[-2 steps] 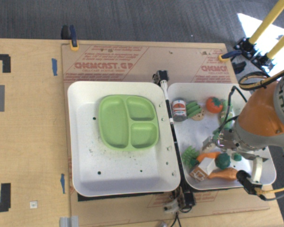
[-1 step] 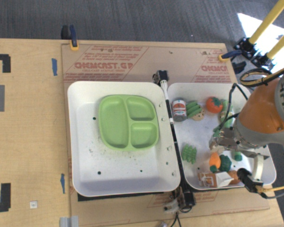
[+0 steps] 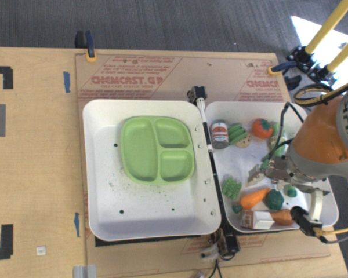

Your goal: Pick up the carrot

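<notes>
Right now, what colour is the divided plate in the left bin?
The divided plate is light green, seen clearly in the camera view.

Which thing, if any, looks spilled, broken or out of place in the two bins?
Nothing stands out. The toy foods, the carrot among them, lie loose in the right bin; the green plate sits flat in the left bin.
</notes>
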Tool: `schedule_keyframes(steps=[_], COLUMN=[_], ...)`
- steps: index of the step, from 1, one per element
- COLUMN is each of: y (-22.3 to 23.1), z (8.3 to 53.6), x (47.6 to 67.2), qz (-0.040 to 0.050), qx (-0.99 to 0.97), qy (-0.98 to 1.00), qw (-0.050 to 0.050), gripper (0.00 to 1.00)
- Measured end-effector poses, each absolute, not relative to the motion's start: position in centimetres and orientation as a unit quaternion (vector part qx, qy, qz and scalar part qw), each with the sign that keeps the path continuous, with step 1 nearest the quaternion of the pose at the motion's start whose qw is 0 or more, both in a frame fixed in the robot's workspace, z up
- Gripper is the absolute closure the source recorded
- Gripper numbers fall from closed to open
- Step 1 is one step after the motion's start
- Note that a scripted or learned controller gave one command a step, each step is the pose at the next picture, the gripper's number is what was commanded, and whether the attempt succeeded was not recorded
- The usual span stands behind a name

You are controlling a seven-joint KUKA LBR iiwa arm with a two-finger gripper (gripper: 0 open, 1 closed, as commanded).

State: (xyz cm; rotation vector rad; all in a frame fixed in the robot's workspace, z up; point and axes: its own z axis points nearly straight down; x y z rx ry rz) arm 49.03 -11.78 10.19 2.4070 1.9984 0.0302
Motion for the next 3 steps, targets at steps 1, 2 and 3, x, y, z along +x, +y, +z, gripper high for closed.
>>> schedule_keyframes(steps=[1,2,3], y=[-12.4,-12.2,-12.2], z=[9.1,10.2,10.2], x=[48.6,48.7,48.7], qz=[0.0064,0.0084,0.0083], qx=[0.662,0.661,0.661], qy=[0.749,0.75,0.75], qw=[0.008,0.007,0.006], gripper=[0.0,1.0,0.0])
